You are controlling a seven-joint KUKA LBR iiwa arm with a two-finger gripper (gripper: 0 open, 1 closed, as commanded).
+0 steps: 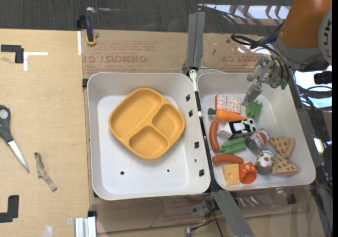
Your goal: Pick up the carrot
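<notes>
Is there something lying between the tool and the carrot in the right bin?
In the camera view, the tool hangs just above and right of the carrot. The short stretch between them shows bare white bin floor; the green toy sits just right of that line.

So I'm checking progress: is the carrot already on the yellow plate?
No, the carrot lies in the right bin among the other toy food, while the yellow plate sits in the left bin.
</notes>
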